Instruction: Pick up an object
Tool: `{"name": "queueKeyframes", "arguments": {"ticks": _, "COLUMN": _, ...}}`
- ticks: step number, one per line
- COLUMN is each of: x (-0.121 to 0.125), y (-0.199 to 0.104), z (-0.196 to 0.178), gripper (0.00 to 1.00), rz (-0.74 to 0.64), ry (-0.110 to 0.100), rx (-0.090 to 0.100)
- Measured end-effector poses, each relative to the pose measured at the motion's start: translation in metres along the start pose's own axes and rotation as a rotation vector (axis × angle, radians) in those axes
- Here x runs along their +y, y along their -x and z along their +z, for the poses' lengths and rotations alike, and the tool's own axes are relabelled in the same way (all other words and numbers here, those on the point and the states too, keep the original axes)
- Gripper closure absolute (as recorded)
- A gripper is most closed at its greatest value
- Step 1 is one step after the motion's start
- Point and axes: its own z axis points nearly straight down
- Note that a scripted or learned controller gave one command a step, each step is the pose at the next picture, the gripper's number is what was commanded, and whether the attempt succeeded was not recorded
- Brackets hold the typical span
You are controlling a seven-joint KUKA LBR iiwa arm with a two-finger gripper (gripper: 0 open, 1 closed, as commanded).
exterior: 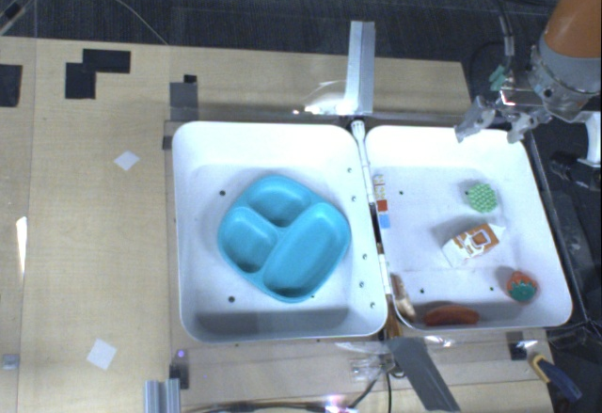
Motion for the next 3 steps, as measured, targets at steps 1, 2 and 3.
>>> {"name": "queueKeyframes", "arguments": {"ticks": 1, "x": -0.044, "y": 0.055, "z": 0.114, "gripper": 0.00, "rz": -0.032, "ry": -0.001, "rx": 0.000}}
{"name": "queueKeyframes", "arguments": {"ticks": 2, "x": -0.018, "y": 0.056, "z": 0.174, "gripper": 0.00, "rz": -0.161, "ry": 0.005, "rx": -0.001}}
{"name": "queueKeyframes", "arguments": {"ticks": 3, "x": -0.015, "y": 0.056, "z": 0.161, "gripper": 1.00, "rz": -0.163, "ry": 0.012, "rx": -0.003}}
